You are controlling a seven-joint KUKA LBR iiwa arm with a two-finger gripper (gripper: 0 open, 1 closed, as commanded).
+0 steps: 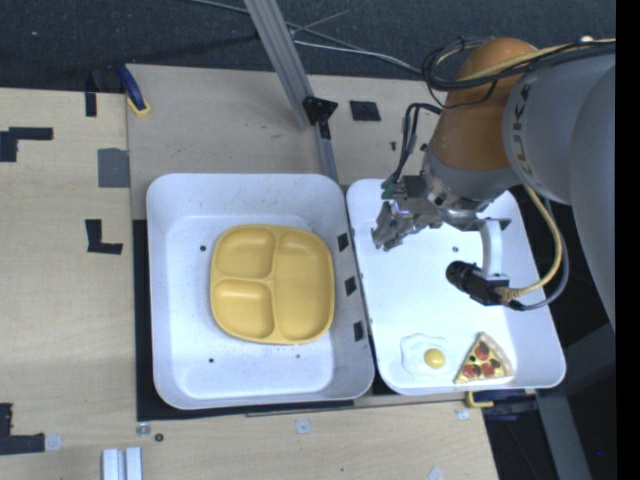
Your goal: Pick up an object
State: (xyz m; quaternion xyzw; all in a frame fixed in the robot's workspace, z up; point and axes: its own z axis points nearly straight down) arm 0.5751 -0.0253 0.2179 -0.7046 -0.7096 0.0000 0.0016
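Note:
A toy fried egg (424,355) lies near the front edge of the right bin (420,288). Beside it, in the front right corner, lies a toy pizza slice (484,360). My gripper (390,230) hangs over the back left part of the right bin, well behind both toys, with its dark fingers pointing down and to the left. Nothing shows between the fingers. A yellow divided plate (272,283) rests in the middle of the left bin (180,268).
A slanted metal post (285,48) rises behind the bins. The arm's grey body and orange band (490,98) cover the back right of the right bin. A black cable fitting (478,282) hangs over the right bin's middle.

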